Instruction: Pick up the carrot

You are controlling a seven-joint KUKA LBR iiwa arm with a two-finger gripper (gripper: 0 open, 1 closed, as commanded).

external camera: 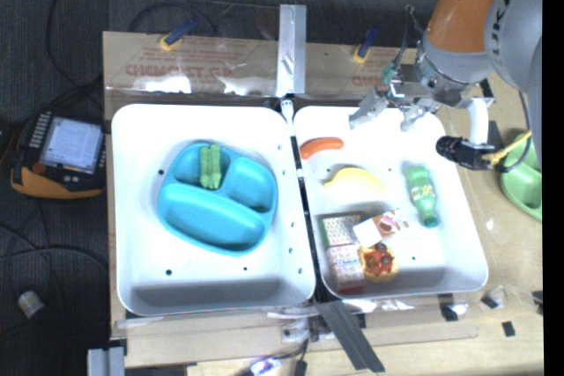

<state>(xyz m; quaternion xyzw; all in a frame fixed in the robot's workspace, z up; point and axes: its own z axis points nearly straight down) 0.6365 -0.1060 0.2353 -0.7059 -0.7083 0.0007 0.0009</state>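
Carrot (321, 146) lies in the right bin (467, 224), up in its far-left corner, just beside the wall shared with the left bin (132, 216). Small, orange, lying flat, long axis running roughly left-right across the view, slight tilt. Nothing touching it; the banana (352, 179) sits just below it, near but apart.

My gripper (385, 112) hangs over the far edge of the same bin, to the right of the carrot and slightly further back. Fingers spread apart, nothing between them. So the carrot is off to my left and a bit toward the camera. Only one arm here, so it's mine to reach.

My judgement: the next move is a sideways shift left plus a descent, and the fingers should close across the carrot's short width, so the wrist may need turning. Risk: bin wall is tight on the carrot's left end, and the banana is close on the near side.

Rest of the right bin: green bottle (422, 195) on the right, snack packets (361, 246) at the near side. Left bin holds a blue divided plate (216, 207) with a green vegetable (210, 165) in it.
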